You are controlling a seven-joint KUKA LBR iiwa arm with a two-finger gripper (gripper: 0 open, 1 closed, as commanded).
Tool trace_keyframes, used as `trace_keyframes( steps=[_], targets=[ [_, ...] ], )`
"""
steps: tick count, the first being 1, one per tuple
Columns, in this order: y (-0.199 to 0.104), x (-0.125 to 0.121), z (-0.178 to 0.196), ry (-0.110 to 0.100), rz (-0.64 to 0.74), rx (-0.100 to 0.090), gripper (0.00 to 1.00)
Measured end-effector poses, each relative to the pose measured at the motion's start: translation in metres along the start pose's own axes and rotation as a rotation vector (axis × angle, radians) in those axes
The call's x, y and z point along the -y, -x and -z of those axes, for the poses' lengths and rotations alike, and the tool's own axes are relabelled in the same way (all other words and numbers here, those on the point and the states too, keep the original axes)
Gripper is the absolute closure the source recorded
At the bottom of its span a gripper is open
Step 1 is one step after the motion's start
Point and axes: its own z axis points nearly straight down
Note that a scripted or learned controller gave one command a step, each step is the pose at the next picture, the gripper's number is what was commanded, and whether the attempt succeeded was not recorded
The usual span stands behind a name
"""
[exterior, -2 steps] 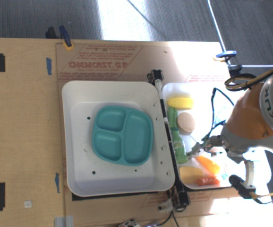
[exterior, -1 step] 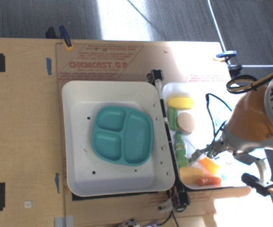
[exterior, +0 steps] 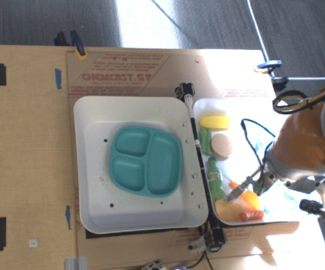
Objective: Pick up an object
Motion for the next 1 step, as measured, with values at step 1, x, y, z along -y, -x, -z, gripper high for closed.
trace_keyframes(
  steps=[1],
  targets=[
    [-0.0066,-0.0052,0.0001,0.001,0.025,0.002,0.0]
  ],
)
